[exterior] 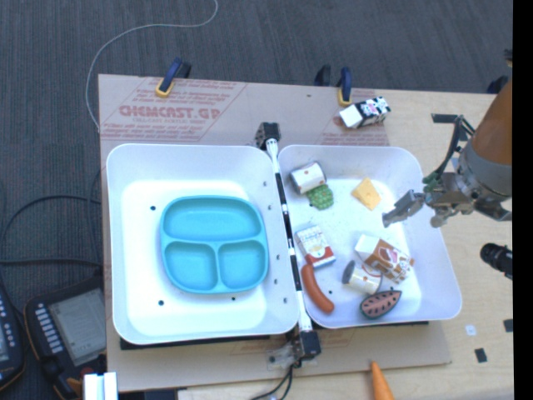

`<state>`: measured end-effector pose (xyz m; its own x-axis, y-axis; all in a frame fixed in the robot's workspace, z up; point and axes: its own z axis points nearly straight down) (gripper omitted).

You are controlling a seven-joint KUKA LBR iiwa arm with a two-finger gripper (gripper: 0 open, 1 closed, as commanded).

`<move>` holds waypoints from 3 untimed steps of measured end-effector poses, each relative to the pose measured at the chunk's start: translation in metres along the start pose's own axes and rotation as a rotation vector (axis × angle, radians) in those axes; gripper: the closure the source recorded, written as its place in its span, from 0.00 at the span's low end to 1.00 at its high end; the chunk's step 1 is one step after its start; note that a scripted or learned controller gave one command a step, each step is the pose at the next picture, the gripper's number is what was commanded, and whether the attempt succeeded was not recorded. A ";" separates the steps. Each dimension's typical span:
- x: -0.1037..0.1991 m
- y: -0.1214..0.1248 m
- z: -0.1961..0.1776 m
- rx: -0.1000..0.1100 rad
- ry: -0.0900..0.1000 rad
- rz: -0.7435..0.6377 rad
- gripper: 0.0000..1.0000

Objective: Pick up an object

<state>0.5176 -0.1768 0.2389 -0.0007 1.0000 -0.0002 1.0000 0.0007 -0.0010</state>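
While the gripper [419, 205] hangs over the right edge of the right bin [433, 307], you can see that its two fingers stand apart and nothing is between them. So the task is, in my judgement, at its beginning: no object is lifted yet.

The candidates all lie in the right bin, right of the frame's centre: a yellow cheese wedge [366, 193] nearest to the fingers, a small carton [384, 257] below it, a toy sausage [317, 288] and a brown fish-like piece [380, 304] toward the bottom, a green broccoli piece [321, 196] in the upper part. The left bin [133, 307] bears a blue divided plate [215, 244].

What is left: descending, closing on one object, lifting it.
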 end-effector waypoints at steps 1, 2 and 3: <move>-0.032 -0.010 0.135 -0.001 0.001 0.000 0.00; 0.015 -0.030 0.150 -0.014 -0.009 0.003 0.00; 0.016 -0.029 0.139 -0.016 -0.006 0.003 1.00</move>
<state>0.4885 -0.1605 0.0996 0.0022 1.0000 -0.0064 0.9999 -0.0021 0.0148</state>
